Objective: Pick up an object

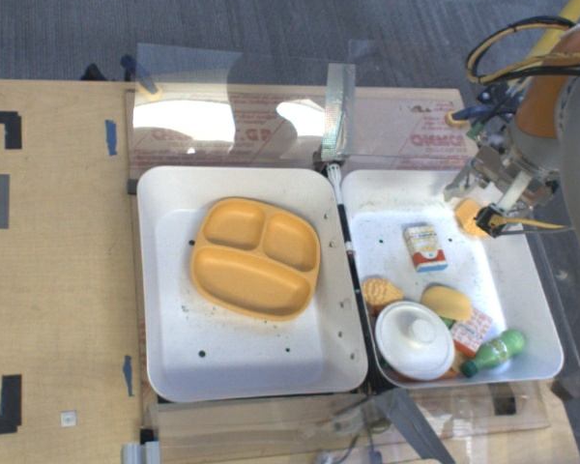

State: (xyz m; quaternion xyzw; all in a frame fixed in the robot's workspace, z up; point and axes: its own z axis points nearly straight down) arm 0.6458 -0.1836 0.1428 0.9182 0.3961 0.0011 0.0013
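The jaws (485, 213) hang at the top right corner of the right bin (546, 303), and a small yellow thing (470, 214) sits right at their tips; I cannot tell if they grip it. Lifting straight up slowly looks best. Below the jaws lie a little box (424, 246), a lemon (448, 303), a white bowl (415, 338) and a green bottle (494, 351). The bin wall is close beside the jaws.
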